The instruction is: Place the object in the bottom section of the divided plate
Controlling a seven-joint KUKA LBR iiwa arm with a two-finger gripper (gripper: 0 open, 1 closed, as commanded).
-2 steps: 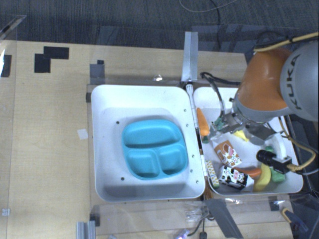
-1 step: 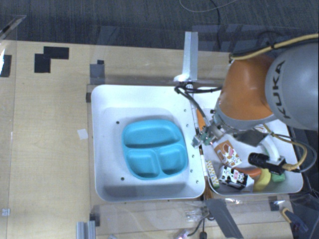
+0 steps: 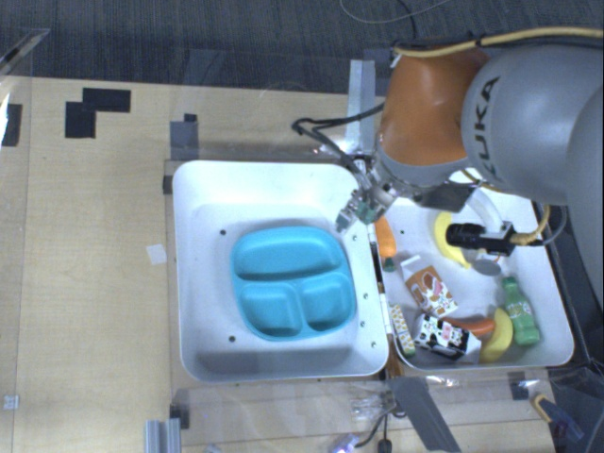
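The gripper (image 3: 357, 210) hangs at the blue divided plate (image 3: 291, 282)'s two o'clock; its state cannot be told. The arm (image 3: 491, 111) hides part of the right bin (image 3: 557, 343), where the carrot (image 3: 384, 237) lies.

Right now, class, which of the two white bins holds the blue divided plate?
The left bin holds the blue divided plate. The right bin instead holds a jumble of small food items.
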